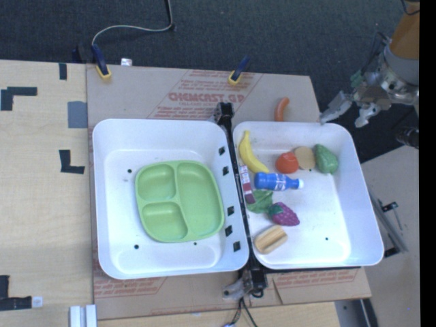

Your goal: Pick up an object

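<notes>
Objects for picking lie clustered in the right-hand shallow white plastic bin (354,203), mostly toward its left and far side: a curved yellow toy banana (249,154), a round red toy tomato (287,162), a pale tan rounded piece (304,157), a green toy pepper (326,159), a blue bottle with a white label (276,181) lying on its side, a purple toy grape bunch (285,214) beside a leafy green piece (259,200), and a tan toy bread roll (270,238) nearer the front. Nothing is in hand yet — we judge the task to be at its very start, in the approach. The end effector (347,110) hangs just outside the bin's far right corner, above the edge of the brown cardboard sheet (197,95) on the table, and its two fingers look spread apart with nothing between them. The next move, as we read it, calls for swinging inward over the bin, choosing one item, and descending with the fingers straddling it. The bread roll sits somewhat apart from the rest, so it may offer the cleanest grasp; the tomato, tan piece and pepper touch or nearly touch one another, which could crowd the fingers. The left-hand white bin (109,203) carries a green divided plastic tray (180,200), and a small orange piece (282,109) lies on the cardboard beyond the right bin.
</notes>
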Motion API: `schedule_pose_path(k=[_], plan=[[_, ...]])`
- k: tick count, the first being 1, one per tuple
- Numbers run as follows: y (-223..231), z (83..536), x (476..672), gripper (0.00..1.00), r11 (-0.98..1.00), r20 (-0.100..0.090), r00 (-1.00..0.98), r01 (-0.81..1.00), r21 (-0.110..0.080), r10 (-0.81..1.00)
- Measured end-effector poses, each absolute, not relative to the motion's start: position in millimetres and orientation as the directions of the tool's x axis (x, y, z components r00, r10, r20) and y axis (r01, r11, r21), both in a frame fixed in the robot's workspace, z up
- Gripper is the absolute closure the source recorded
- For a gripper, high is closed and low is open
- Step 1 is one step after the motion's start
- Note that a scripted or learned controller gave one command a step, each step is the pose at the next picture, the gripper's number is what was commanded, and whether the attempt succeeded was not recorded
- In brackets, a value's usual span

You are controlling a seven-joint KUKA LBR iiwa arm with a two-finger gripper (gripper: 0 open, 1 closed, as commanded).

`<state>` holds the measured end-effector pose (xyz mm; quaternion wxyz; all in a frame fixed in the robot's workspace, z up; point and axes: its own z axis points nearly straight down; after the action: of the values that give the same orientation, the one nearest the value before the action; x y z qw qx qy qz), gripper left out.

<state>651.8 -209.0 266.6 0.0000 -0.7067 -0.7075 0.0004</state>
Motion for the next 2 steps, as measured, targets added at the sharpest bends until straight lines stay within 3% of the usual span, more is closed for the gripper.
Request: schedule_pose_path(k=[1,2], plan=[[-153.4,171.6,648.9,0.00,0.002,0.001,-0.002,1.000,-0.005,1.000],[-166.0,98.0,652.3,0.00,0.002,-0.003,-0.002,1.000,0.008,1.000]])
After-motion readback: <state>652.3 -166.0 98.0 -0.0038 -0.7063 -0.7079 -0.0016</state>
